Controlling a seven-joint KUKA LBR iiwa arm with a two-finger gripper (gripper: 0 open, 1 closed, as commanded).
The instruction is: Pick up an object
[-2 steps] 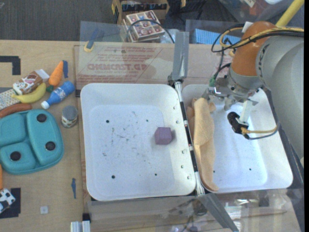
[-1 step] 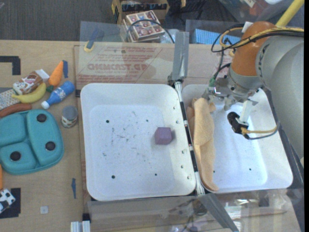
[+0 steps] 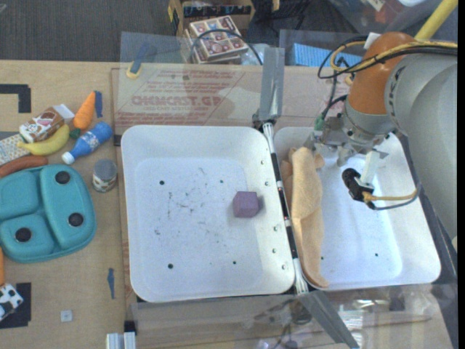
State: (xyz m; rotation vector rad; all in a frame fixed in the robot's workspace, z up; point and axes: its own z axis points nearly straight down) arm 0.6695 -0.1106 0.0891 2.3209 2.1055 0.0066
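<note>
Tan cloth (image 3: 305, 209) lies bunched along the left wall of the right bin (image 3: 392, 260), its long axis running top to bottom of the frame. Both bins sit on a pale wooden bench (image 3: 65, 289), with a cardboard box (image 3: 211, 6) on the dark floor beyond. The left bin (image 3: 196, 282) is speckled with grit and holds a purple block (image 3: 246, 204) right of centre. It's squarish, with no clear long side. Over at the far left are a teal tray (image 3: 43, 213) and a banana (image 3: 47, 142). The gripper (image 3: 347, 153) hovers just beside the cloth's upper end, and I can't tell whether the claw is apart or together.

Glossy white plastic bins (image 3: 196, 282); soft tan cloth (image 3: 306, 209); matt purple block (image 3: 246, 204).
</note>
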